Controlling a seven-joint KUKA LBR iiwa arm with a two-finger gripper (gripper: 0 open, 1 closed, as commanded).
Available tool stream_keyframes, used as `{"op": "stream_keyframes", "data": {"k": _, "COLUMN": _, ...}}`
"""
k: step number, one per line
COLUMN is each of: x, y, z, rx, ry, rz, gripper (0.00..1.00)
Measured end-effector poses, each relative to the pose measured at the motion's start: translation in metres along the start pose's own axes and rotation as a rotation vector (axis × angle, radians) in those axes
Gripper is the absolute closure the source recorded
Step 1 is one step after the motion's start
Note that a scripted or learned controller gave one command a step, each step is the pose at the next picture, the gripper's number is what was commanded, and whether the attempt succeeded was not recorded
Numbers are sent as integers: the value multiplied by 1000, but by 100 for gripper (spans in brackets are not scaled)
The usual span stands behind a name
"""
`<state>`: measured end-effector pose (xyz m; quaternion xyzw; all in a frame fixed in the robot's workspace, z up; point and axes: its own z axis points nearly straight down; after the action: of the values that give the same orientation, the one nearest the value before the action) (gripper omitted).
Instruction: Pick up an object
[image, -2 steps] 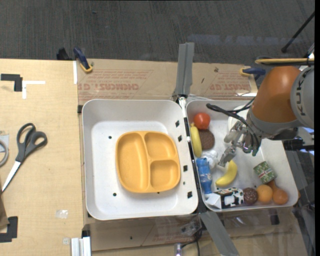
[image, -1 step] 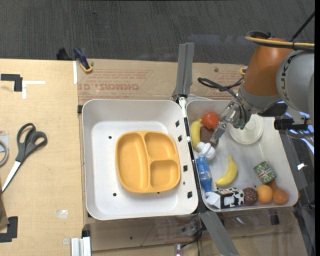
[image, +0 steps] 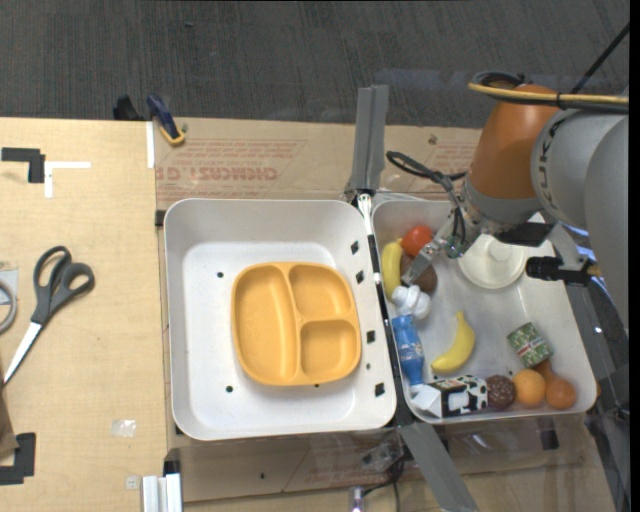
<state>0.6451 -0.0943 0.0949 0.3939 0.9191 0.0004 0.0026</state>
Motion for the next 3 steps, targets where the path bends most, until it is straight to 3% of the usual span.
{"op": "stream_keyframes", "data": {"k": 1, "x": -1, "y": 1, "z": -11, "rx": -2, "ry": -6, "rz": -2, "gripper": 100}}
{"op": "stream_keyframes", "data": {"k": 2, "x": 58, "y": 24, "z": -140, "rx": 2, "ry": 2, "rz": -6, "gripper": 100}}
{"op": "stream_keyframes", "data": {"k": 3, "x": 46, "y": 32, "z": -186, "rx": 2, "ry": 1, "rz": -197, "gripper": 100}}
